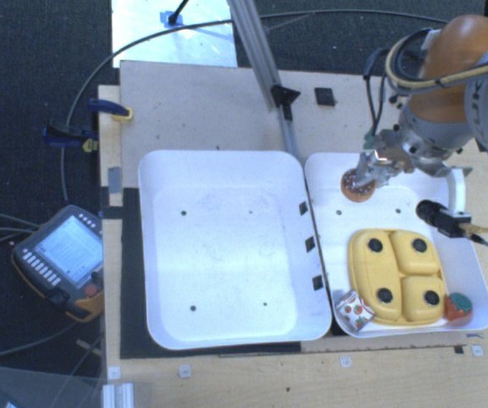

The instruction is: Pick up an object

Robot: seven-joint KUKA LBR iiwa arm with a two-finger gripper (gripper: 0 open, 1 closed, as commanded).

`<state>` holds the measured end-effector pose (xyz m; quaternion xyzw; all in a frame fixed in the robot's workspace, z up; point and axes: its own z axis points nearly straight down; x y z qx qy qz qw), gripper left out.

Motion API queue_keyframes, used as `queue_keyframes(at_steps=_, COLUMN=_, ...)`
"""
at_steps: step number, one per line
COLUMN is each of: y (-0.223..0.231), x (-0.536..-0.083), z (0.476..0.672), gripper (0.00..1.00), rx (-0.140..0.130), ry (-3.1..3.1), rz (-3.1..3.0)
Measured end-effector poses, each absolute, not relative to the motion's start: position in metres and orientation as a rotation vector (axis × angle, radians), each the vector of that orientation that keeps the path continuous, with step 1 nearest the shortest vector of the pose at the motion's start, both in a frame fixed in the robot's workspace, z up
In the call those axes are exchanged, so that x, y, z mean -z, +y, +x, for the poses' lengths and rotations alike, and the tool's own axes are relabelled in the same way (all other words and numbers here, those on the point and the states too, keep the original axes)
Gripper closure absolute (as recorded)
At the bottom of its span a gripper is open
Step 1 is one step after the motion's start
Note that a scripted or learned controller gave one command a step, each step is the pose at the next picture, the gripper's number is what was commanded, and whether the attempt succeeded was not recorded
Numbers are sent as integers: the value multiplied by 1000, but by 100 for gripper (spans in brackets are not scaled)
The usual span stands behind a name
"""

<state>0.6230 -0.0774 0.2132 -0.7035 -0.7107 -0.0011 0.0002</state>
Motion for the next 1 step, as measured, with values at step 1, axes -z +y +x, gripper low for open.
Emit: queue_keyframes(at_steps=1, y=-27, x=-206, z=619, gripper=100, rx=2, ry=-2232, rz=-2210)
